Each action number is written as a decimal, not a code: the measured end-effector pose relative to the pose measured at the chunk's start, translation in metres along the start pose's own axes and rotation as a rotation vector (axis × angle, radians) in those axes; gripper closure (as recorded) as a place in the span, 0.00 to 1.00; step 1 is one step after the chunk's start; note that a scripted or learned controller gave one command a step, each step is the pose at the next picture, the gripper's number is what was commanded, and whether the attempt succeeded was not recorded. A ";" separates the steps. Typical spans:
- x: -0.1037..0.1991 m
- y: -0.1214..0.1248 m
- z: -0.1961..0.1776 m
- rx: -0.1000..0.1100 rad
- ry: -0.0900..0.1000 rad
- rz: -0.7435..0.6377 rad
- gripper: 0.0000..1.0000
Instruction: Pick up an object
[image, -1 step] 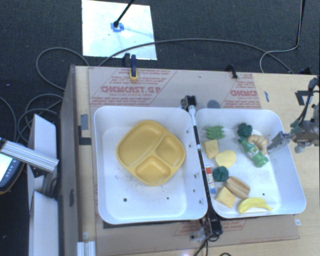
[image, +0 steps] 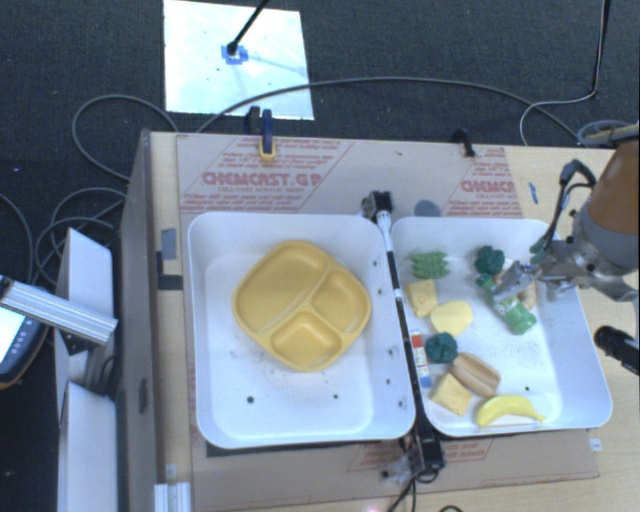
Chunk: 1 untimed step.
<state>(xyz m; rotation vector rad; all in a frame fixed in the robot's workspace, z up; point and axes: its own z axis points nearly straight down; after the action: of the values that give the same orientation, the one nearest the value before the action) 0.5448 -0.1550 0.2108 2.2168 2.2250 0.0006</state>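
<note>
Where pincer (image: 512, 285) meets green toy (image: 519, 319), grip unclear.

A robotics lab, by every sign — a wooden counter (image: 300, 165) with a protective sheet printed "CHEMCAST GP", two shallow white plastic bins (image: 215, 400) set side by side on it, loose black cables (image: 90, 110) trailing over dark carpet, and a grey robot arm with an orange band (image: 612, 205) reaching in over plastic toy food.
</note>
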 end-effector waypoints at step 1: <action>-0.029 0.058 0.124 -0.008 -0.001 -0.001 0.00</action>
<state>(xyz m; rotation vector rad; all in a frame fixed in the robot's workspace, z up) 0.6026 -0.1843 0.0869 2.2111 2.2220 0.0082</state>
